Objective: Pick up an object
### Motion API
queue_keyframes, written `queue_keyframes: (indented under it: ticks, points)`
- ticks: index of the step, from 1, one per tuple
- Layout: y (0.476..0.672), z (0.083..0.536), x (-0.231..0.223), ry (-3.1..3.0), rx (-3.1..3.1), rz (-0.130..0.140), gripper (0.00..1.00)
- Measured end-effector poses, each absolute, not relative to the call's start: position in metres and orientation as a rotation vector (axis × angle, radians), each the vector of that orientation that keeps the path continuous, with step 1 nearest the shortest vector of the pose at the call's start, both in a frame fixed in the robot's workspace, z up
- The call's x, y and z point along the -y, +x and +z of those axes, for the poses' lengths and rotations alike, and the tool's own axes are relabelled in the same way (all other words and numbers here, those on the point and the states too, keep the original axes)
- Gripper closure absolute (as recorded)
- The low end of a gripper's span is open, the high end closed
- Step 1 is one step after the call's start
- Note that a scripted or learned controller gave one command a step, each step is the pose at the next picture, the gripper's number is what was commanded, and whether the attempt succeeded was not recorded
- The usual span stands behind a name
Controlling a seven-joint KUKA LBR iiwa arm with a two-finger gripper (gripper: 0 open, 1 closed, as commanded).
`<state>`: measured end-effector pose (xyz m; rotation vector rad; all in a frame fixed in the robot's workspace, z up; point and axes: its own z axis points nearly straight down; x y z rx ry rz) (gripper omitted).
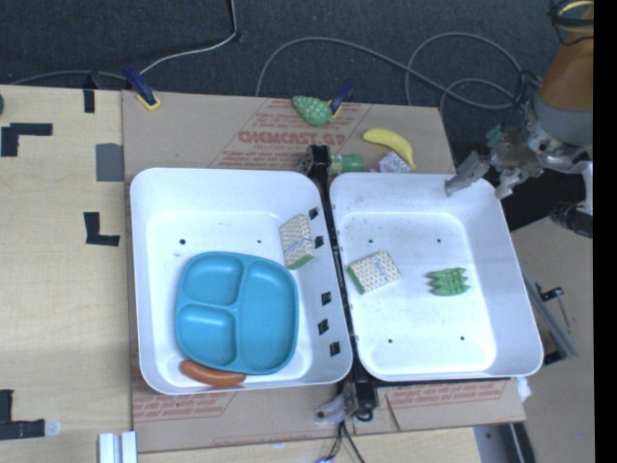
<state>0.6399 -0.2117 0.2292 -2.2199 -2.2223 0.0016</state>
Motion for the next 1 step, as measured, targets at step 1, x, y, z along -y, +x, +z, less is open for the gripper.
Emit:
queue_keyframes:
  ticks: [1]
  points:
    - [0.5312, 0.1619, 0.2239, -2.22, 2.219, 0.004, 0.0]
